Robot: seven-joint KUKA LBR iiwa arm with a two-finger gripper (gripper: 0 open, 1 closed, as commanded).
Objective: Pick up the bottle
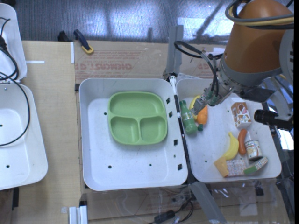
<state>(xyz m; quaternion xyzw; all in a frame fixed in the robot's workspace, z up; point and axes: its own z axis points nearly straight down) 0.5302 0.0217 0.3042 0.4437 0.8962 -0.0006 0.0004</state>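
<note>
So the green bottle (188, 118) lies in the right bin (210, 164), hugging its left wall, long axis running roughly near-to-far. The gripper (204, 101) hovers just to its right (fingers' spread, can't tell).

Colours, both bins, from my side.
Green bottle (188, 117) beside an orange fruit (202, 117); pale green divided plate (138, 117) in the white left bin (93, 171); yellow banana (231, 146), orange carrot (242, 141), white-and-red carton (240, 114) in the white right bin (205, 164). My wrist band (257, 36) is orange.
</note>
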